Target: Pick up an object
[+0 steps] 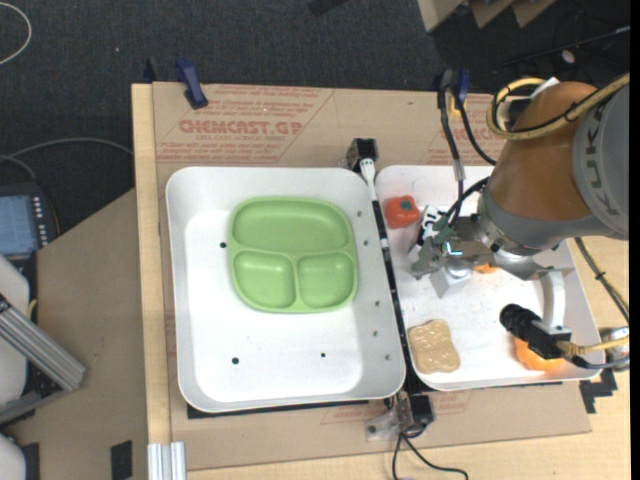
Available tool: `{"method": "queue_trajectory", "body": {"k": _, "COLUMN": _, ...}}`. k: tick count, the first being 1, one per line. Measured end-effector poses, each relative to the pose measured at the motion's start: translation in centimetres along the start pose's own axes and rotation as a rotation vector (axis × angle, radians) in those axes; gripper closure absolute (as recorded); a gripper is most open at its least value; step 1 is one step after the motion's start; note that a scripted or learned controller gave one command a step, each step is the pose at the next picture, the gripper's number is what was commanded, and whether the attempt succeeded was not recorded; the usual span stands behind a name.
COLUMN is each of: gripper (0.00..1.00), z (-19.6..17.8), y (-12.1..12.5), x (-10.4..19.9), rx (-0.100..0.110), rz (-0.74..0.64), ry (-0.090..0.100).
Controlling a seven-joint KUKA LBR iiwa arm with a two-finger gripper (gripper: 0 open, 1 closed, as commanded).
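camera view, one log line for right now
gripper: over right bin | nearby: red object, tan cracker | left bin: green plate

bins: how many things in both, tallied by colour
green: 1, divided plate
red: 1, small piece
tan: 1, flat piece
orange: 1, lump
total: 4

Left white bin (200, 313) rests on printed cardboard (250, 123) (blue clamp (190, 83) behind).

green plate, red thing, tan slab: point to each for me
green plate (294, 254), camera view, the ridge at its middle
red thing (402, 210), camera view, its middle
tan slab (434, 346), camera view, its top face
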State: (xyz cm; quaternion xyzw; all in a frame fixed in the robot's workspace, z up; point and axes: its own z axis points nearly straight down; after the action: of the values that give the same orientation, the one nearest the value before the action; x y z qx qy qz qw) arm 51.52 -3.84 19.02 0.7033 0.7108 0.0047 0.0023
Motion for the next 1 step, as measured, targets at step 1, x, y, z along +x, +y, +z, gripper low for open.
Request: {"method": "queue_trajectory", "body": {"k": 1, "gripper": 1.0, "z": -5.42, "y": -0.42, "x": 8.68, "rx": 0.003, "rz": -0.001, "ry": 0.001}}
